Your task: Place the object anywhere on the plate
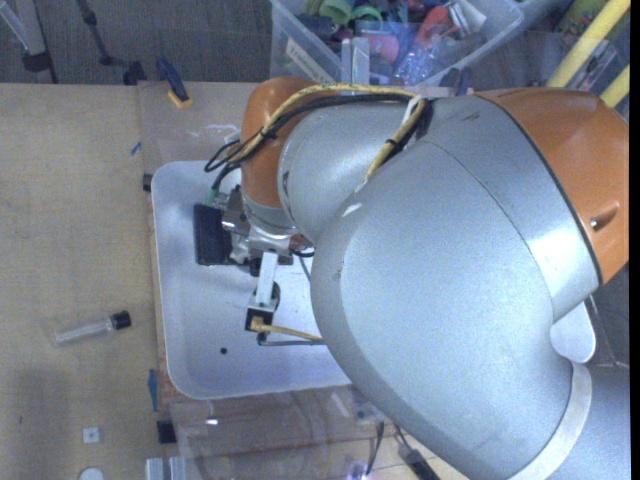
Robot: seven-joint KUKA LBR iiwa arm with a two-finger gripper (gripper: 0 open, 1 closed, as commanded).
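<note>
My gripper [260, 320] hangs low over the white bin [190, 368], near that bin's middle. The big grey arm with its orange band [262, 138] covers most of the bin's right side and whatever lies under it. A thin yellowish stick [295, 335] lies almost level, running right from the gripper's tip until it passes under the arm. The stick's left end is at the gripper's tip, but I cannot tell if it is held or merely lying on the bin floor.
A small dark speck [223, 349] sits on the bin floor left of the gripper. A clear vial with a black cap [88, 326] lies on the bench outside the bin. A tub of coloured toys [400, 18] stands at the back.
</note>
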